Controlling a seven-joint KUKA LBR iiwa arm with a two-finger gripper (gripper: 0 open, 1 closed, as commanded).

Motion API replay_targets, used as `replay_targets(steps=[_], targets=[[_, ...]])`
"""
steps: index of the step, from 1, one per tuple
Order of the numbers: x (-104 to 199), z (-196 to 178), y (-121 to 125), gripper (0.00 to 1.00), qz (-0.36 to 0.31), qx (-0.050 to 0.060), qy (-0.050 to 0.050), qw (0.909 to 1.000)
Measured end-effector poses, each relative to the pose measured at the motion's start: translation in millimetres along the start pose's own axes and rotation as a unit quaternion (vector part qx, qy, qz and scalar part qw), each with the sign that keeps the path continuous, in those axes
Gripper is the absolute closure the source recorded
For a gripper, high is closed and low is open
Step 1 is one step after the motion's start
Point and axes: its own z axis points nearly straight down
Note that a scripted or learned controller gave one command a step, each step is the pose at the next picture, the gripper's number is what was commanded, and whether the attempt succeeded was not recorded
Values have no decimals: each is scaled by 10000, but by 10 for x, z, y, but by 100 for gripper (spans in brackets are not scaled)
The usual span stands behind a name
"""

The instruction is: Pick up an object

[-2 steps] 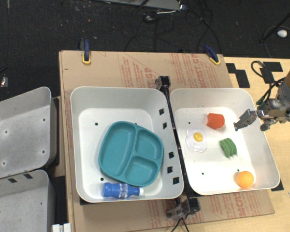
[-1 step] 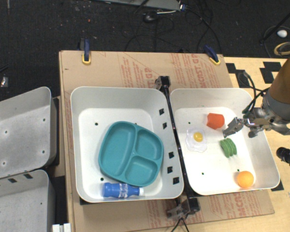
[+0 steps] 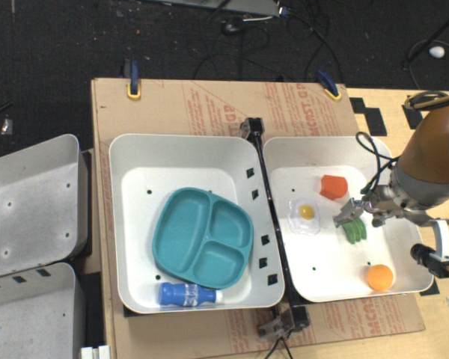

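The green object lay in the right bin beneath the end effector, whose grip state I could not tell, and a slightly off-centre descent might have nudged it aside instead of catching it.

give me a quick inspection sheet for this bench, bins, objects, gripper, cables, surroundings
surface: cardboard-topped bench bearing a left bin and a right bin, side by side.
job's things: right bin holds an orange block, a fried-egg toy, a green object and an orange ball.
clutter: left bin holds a teal divided plate and a blue bottle lying on its side.
gripper: gripper low in the right bin, just above the green object; grasp not discernible.
cables: black cables on the floor behind the bench.
surroundings: dark floor, two blue clamps on the back edge, spare white trays on the left.
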Motion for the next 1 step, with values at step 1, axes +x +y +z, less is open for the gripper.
replay_targets(steps=[1], targets=[[8, 311, -4, 0, -3, -14, -3, 10000]])
